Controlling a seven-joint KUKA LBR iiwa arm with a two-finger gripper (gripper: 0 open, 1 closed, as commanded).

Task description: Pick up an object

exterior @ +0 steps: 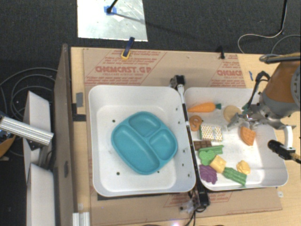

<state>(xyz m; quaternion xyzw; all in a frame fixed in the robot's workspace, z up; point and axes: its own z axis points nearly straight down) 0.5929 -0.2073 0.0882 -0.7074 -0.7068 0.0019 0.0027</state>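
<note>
**Arm over the right bin, toys below**

"CHEMCAST GP" is printed in red on the brown sheet [123, 69] covering the tabletop behind the bins. The left bin [101, 102] holds a teal divided plate [144, 142]. In the right bin [275, 175], the end effector [245, 119] sits just above an orange waffle-textured toy [248, 135]; its opening cannot be told. A toy carrot [203, 108] lies near the divider.

Dark carpeted floor [37, 27] surrounds the cardboard-covered surface [141, 62]; a shiny metal sheet [112, 12] lies beyond it, black cables [19, 86] left.
</note>
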